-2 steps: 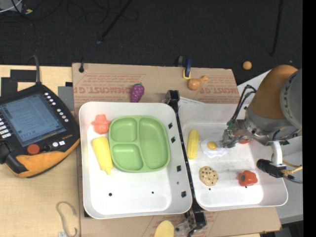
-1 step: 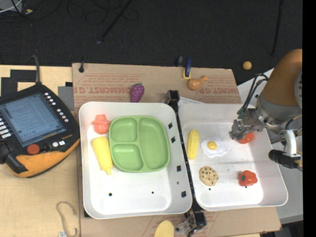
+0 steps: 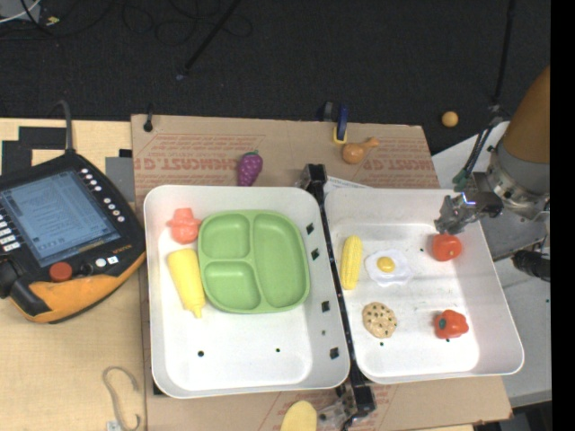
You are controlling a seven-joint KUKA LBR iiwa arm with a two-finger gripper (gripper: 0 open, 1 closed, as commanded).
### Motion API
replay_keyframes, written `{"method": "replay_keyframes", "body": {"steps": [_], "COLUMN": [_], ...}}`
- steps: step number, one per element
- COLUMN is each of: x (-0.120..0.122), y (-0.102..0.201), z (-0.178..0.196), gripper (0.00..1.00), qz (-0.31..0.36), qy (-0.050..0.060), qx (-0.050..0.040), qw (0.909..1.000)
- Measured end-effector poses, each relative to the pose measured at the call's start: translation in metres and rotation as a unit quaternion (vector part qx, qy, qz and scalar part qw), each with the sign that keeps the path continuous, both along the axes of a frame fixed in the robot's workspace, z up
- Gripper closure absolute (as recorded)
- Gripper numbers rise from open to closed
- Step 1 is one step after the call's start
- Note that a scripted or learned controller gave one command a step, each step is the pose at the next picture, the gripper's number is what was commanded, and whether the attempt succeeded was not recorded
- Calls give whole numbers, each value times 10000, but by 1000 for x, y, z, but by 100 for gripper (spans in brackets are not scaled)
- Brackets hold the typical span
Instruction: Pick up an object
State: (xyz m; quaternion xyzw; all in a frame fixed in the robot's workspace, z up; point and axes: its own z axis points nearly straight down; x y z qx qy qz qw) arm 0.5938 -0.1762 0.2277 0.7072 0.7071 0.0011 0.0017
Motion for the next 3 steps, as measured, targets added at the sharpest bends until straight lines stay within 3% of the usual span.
{"method": "replay_keyframes", "body": {"steps": [1,3], "x": [0,-18], "y": [0,112], "z": [0,4], "gripper": [100,100], "qz": [10,20], "qy": [24,34], "qx": [4,21], "qw": [10000,10000]}}
